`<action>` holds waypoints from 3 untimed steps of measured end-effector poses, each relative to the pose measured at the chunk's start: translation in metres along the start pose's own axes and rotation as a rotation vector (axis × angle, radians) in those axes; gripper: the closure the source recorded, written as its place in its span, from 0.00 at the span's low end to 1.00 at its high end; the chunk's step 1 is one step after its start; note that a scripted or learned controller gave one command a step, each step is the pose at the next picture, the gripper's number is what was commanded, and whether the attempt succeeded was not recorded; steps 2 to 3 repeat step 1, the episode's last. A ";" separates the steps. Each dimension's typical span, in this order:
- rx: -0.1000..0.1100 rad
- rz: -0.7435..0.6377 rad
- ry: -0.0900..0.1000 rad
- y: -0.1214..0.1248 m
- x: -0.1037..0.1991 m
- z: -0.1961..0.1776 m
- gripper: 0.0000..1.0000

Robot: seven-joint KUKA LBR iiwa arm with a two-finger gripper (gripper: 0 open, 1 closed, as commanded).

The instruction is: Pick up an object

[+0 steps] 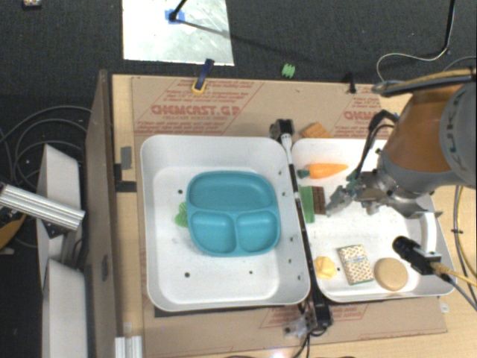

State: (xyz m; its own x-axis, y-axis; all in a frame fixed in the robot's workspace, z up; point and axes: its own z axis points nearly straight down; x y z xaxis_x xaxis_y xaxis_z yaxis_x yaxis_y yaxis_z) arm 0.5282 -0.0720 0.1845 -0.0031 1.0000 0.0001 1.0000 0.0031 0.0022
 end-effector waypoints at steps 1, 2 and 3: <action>0.007 0.004 -0.001 0.005 -0.031 0.096 0.00; 0.007 0.004 -0.001 0.005 -0.031 0.096 0.00; 0.007 0.004 -0.001 0.005 -0.031 0.096 0.00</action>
